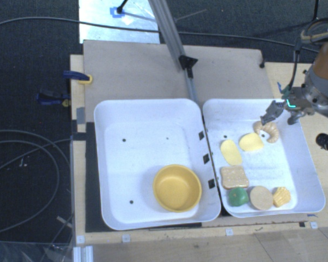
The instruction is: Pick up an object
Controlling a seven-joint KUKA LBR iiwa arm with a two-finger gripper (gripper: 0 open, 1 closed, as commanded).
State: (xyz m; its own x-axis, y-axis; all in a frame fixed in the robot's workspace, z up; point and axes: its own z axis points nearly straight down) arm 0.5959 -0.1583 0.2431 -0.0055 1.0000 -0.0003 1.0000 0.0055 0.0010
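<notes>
Fingers spread apart, end effector [280,112] hovers over the right bin [309,168], just above a croissant [268,130]. Two yellow pieces, toast [233,176], green ball [238,196] crowd nearby; yellow bowl [177,188] sits in the left bin [115,146].

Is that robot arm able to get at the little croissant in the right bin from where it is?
Probably yes. The end effector hovers just above the croissant, near the right bin's far edge. Nothing lies over it; the yellow slice sits beside it, apart.
</notes>
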